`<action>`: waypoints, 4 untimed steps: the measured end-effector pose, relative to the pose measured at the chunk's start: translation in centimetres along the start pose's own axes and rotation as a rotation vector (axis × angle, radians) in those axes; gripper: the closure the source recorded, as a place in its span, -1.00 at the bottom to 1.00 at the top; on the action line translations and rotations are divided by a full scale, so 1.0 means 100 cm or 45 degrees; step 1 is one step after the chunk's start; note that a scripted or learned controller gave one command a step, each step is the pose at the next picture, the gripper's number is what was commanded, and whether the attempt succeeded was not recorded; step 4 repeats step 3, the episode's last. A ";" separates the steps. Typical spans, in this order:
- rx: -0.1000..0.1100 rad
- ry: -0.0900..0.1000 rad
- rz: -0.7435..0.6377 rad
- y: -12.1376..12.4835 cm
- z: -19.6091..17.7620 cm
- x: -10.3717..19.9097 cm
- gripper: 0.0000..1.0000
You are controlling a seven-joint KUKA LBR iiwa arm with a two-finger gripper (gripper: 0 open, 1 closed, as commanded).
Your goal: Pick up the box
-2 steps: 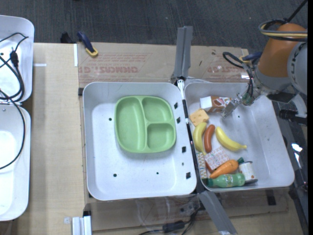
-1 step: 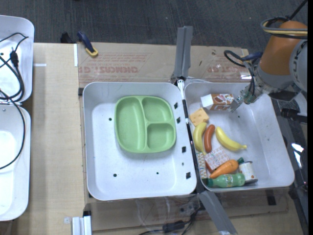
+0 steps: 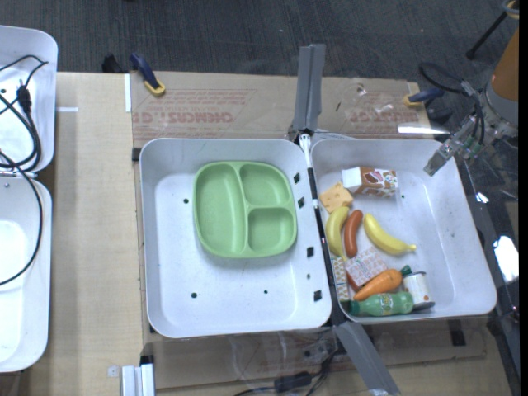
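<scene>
Several foods crowd the box point(image 3: 379, 181) at the right bin's point(image 3: 462, 246) far end, cheese point(image 3: 336, 197) close beside; gripper point(image 3: 445, 157) hovers nearby (finger state unclear) and may snag a neighbour.

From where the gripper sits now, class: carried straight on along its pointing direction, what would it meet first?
The gripper slants down-left over the right bin. The brown box probably lies first in that line, though height is unclear.
</scene>
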State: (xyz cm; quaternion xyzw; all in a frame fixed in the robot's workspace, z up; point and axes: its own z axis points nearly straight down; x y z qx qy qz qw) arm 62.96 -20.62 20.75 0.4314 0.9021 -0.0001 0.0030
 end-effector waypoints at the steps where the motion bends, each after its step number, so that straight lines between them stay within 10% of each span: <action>1: 0.001 0.003 0.000 0.000 0.001 0.001 -1.00; 3: 0.001 0.005 -0.139 0.011 0.115 0.038 -1.00; 4: 0.001 0.005 -0.139 0.011 0.115 0.038 -1.00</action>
